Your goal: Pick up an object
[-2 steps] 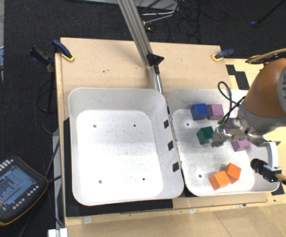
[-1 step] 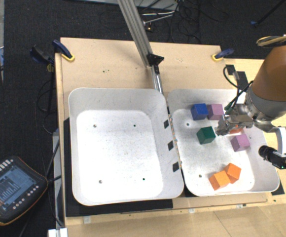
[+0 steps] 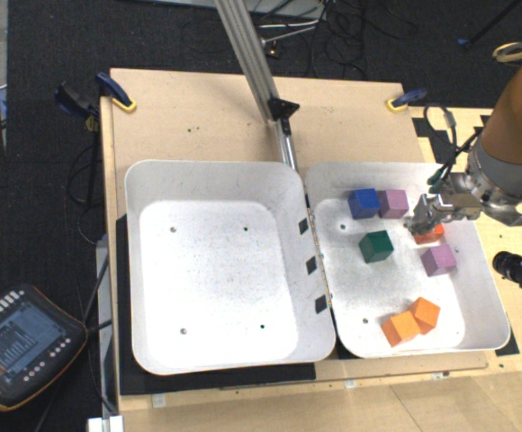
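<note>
Orange cubes (image 3: 412,320) lower right; end effector (image 3: 426,220) over red block (image 3: 429,233), finger state indeterminate. Risk: off-centre descent nudges block away, grasp misses.

A single fixed camera is looking down on the bench (image 3: 243,106) from above, at a slant, standing far enough back to be taking in both white bins, the left bin (image 3: 216,264) and the right bin (image 3: 405,259), plus the dark floor around them. The arm (image 3: 513,142) is entering from the right edge, where it is probably being partly cropped.
</note>
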